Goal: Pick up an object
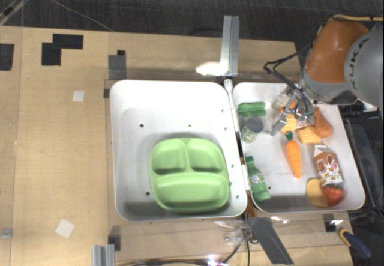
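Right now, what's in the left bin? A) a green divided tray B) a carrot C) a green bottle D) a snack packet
A: the green divided tray lies in the left bin, while the carrot, green bottle and snack packet are all in the right bin.

A white left bin is seen well to the left of the end effector, and a green three-compartment tray is laid in its near half. The right bin is set beneath the end effector, joined to the left one along a shared edge. A metal post is stood behind the bins, up and left of the end effector. Black squares are marked on the wooden worktop far to its left.
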